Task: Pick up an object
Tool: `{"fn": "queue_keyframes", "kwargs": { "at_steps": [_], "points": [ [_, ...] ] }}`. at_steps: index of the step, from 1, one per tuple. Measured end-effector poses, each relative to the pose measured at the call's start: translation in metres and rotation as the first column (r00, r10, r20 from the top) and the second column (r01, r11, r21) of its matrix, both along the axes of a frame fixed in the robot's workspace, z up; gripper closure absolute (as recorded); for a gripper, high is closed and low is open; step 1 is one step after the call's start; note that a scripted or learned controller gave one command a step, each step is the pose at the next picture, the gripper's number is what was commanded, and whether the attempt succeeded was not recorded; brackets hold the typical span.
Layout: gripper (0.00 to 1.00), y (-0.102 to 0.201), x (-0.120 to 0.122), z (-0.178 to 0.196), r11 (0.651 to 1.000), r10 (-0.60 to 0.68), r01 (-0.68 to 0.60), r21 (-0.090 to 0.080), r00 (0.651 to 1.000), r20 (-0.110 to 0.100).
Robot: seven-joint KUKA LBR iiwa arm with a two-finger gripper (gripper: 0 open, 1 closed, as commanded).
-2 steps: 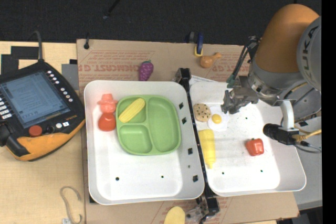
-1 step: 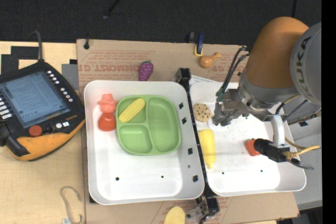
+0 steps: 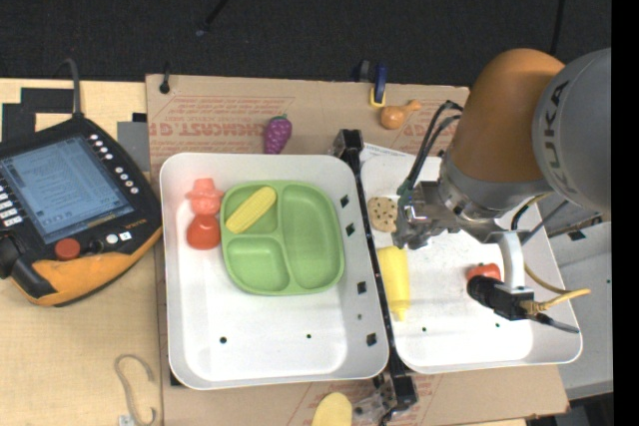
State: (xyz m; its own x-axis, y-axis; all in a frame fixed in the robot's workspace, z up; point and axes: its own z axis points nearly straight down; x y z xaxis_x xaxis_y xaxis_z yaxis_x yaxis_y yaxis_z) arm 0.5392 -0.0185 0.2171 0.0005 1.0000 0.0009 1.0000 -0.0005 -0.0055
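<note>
The yellow bottle lies at the left side of the right bin, just under the gripper. It looks light, stiff and a bit slippery, so I would grip it across the middle. How the gripper stands, released or clenched, I cannot tell; a cookie lies just beside it.

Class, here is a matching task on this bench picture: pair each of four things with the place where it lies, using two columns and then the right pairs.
Things:
1. corn cob
2. cookie
3. purple grapes
4. red figure

Places:
A. on the cardboard behind the bins
B. in the right bin
C. in the green divided plate
D. in the left bin, left of the plate

Pairs: 1-C, 2-B, 3-A, 4-D
</note>
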Motion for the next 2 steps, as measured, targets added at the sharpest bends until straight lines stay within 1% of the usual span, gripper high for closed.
{"fn": "queue_keyframes", "kwargs": {
  "at_steps": [1, 2],
  "points": [
    [1.0, -0.002, 0.006, 0.003, 1.0, -0.003, 0.003, -0.001, 1.0, 0.003],
    [1.0, -0.005, 0.008, 0.016, 1.0, -0.004, 0.004, -0.001, 1.0, 0.004]
  ]
}}
